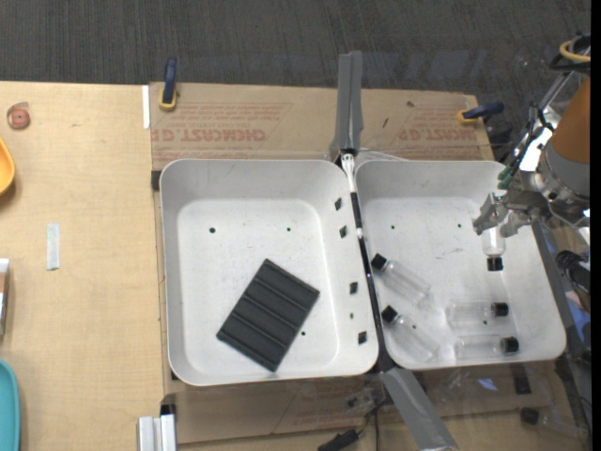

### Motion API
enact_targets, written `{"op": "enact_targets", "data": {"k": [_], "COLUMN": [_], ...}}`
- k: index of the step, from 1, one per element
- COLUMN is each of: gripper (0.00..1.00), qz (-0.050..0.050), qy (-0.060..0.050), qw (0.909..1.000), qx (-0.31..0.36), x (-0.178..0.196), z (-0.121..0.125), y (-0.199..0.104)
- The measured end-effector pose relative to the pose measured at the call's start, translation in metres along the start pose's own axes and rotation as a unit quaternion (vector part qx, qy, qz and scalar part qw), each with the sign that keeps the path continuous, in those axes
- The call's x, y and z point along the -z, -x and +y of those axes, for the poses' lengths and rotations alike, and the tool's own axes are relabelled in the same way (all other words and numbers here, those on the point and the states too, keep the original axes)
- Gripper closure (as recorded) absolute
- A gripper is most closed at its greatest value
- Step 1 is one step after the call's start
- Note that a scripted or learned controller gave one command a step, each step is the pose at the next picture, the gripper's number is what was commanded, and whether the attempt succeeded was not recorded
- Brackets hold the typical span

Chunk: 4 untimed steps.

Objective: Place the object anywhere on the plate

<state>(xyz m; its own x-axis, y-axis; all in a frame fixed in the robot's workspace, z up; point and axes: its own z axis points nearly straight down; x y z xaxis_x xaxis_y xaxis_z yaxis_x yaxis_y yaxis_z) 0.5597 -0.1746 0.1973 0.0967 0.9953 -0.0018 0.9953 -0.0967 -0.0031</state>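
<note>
We see the gripper (492, 229) over the right white bin (554, 336), near that bin's far right side, at the end of the grey arm (569, 163) that reaches in from the right. Its fingers are clamped on the upper end of a small clear vial (494, 248), which hangs upright beneath them with its black cap (495, 264) pointing down. The held vial appears to be raised above the bin floor, though we cannot judge by how much.

Four more clear vials with black caps lie on their sides in the same bin. One (404, 277) lies near the divider. Another (411, 334) sits toward the near left corner. Two lie roughly parallel at the near right, one (474, 314) just beyond the other (481, 349).

The plate (269, 314), a dark ribbed rectangle, lies flat in the left white bin (174, 252). It is turned diagonally, in the near half of the bin floor, well apart from the gripper and from the held vial. Nothing rests on it.

Both bins sit on a sheet of brown cardboard (254, 125), held at its far edge by two blue and orange clamps, one at the left (169, 87) and one at the right (479, 113). Left of the cardboard we see the pale wooden bench (84, 327)
</note>
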Motion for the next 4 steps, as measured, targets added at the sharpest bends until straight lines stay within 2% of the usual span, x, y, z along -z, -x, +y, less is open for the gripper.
{"op": "enact_targets", "data": {"k": [1,2,3,4], "gripper": [1.00,1.00,1.00,1.00], "qz": [0.000,-0.001,-0.001,-0.001], "qy": [0.000,0.001,0.000,0.001], "qw": [0.9997,0.9919,0.9984,0.9900], "qx": [-0.023,-0.127,-0.056,0.141], "x": [-0.007,0.034,0.143,0.154], "z": [0.009,0.083,0.059,0.065], "y": [-0.097,-0.167,-0.265,-0.350]}}
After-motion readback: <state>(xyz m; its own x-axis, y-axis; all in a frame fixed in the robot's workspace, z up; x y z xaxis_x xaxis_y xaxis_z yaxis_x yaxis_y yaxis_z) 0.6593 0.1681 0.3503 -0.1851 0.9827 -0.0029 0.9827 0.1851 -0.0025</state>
